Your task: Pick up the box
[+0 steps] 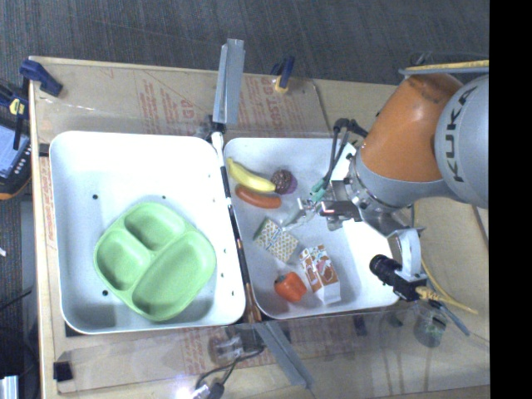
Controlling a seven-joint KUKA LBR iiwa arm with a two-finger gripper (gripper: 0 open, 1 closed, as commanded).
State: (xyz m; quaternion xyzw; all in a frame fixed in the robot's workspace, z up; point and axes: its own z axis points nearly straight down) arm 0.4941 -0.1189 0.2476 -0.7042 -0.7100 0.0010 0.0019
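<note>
A white and red carton box (pixel 320 274) lies near the front of the right bin (pixel 366 298). A small patterned flat box (pixel 276 239) rests tilted just left of it, toward the bin's middle. My gripper (pixel 301 213) hangs over the middle of the right bin, just above and right of the patterned box and behind the carton. I see nothing held in it. The grey arm with its orange band (pixel 407 140) covers the bin's right part.
A yellow banana (pixel 248 175), a reddish sausage (pixel 258 198) and a dark round fruit (pixel 283 181) lie at the back left of the right bin. An orange-red vegetable (pixel 290 287) sits beside the carton. The left bin (pixel 83 165) holds a green divided plate (pixel 155 260).
</note>
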